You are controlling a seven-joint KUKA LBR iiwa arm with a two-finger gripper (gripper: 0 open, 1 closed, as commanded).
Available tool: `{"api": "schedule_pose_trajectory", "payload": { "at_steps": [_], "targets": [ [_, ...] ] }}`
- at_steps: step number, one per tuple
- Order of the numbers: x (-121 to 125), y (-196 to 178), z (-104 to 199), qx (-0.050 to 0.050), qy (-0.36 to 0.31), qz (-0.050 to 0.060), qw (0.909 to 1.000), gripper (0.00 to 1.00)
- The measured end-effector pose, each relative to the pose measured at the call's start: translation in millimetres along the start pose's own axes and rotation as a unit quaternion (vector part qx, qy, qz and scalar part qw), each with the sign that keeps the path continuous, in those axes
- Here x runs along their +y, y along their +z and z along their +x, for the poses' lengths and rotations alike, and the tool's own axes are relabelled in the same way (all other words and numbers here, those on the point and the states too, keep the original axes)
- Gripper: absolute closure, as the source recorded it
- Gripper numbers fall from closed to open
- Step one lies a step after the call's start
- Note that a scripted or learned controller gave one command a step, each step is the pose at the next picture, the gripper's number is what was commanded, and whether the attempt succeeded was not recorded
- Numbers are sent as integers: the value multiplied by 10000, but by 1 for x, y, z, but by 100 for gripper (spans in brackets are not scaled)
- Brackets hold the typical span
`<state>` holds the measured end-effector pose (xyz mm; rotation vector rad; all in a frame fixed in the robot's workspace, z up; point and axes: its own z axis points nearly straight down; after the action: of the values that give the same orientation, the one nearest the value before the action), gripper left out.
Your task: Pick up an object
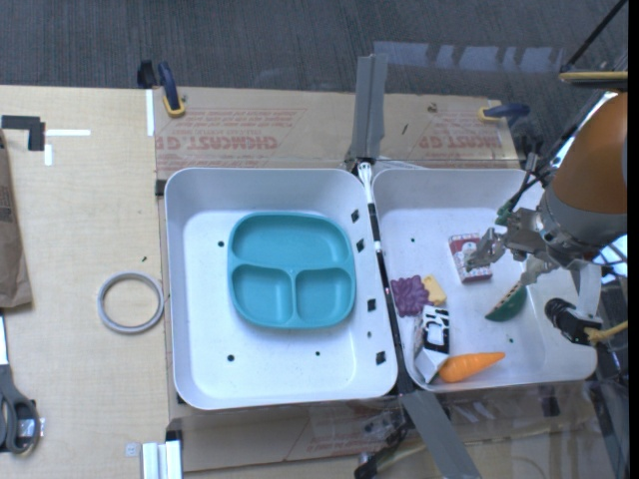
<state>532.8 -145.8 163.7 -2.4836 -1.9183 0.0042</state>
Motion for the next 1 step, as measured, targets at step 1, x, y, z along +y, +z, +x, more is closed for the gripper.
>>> {"api": "schedule_pose_trajectory", "payload": {
  "at_steps": [1],
  "targets": [
    [86, -12, 6, -9, -526, -17, 9986, 0]
  ]
}}
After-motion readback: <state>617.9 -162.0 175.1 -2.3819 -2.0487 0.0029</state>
